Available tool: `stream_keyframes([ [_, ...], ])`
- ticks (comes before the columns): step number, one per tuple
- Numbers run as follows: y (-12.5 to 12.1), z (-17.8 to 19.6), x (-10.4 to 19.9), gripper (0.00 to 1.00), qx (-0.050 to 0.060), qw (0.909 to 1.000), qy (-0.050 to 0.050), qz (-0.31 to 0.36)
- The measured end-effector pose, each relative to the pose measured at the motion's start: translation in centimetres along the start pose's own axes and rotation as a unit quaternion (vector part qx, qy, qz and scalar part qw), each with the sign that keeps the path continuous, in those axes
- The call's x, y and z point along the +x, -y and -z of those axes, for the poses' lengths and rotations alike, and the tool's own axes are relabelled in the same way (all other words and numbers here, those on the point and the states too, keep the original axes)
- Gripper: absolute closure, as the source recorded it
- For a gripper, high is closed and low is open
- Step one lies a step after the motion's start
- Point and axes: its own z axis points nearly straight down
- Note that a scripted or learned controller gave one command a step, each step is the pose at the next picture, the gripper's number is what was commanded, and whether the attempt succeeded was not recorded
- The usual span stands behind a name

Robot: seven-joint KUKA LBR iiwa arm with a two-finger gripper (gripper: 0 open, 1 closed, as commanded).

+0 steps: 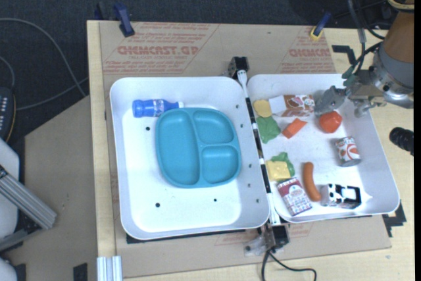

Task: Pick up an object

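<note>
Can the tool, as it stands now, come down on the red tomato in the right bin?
Probably yes. The tool hangs over the far side of the right bin, and the red tomato lies just beside it, uncovered and apart from the orange carrot piece and the small can.

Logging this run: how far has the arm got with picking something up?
Done: the gripper has reached the right white bin, near its far edge. In hand: nothing that I can see; it sits just above the round red tomato-like toy, which rests on the bin floor. Left: grasping and lifting an object.
</note>
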Motion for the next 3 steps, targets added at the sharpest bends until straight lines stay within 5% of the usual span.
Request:
stream_keyframes([
  [1, 2.0, -12.9, -0.2, 0.00, 0.001, 1.0000, 0.000, 0.000],
  [2, -6.9, -16.8, -2.5, 0.00, 0.000, 1.0000, 0.000, 0.000],
  [3, -7.0, -15.8, -2.6, 1.00, -0.002, 1.0000, 0.001, 0.001],
])
